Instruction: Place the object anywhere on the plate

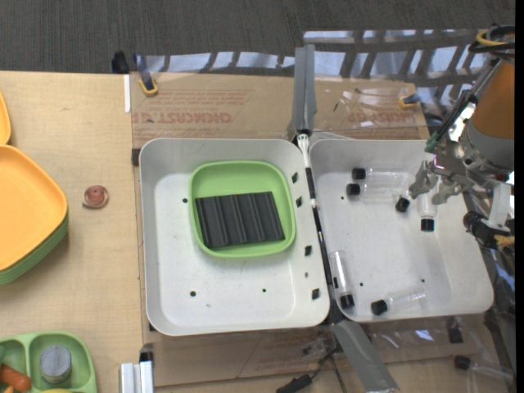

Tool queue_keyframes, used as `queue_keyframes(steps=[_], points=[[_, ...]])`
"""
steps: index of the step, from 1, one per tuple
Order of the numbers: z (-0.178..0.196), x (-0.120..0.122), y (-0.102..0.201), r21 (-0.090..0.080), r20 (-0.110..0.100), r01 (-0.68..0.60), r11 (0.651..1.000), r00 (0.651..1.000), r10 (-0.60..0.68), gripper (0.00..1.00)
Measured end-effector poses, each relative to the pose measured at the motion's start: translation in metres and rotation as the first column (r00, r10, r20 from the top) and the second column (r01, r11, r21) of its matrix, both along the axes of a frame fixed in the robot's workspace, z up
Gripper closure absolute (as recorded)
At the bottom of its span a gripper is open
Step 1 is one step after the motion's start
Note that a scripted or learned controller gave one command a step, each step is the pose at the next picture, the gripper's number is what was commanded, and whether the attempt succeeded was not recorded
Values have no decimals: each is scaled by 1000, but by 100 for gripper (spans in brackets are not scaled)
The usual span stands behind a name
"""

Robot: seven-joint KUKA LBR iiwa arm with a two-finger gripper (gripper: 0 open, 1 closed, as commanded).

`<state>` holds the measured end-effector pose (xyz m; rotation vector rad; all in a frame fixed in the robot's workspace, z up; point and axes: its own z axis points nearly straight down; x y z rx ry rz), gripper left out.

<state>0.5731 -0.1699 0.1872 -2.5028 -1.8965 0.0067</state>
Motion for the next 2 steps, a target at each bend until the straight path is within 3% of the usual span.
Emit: queue_keyframes(steps=[1, 2], points=[[0, 0, 0, 0, 0, 0, 1000, 1000, 0, 0], [54, -19, -34, -1, 2, 296, 955, 955, -296, 0]])
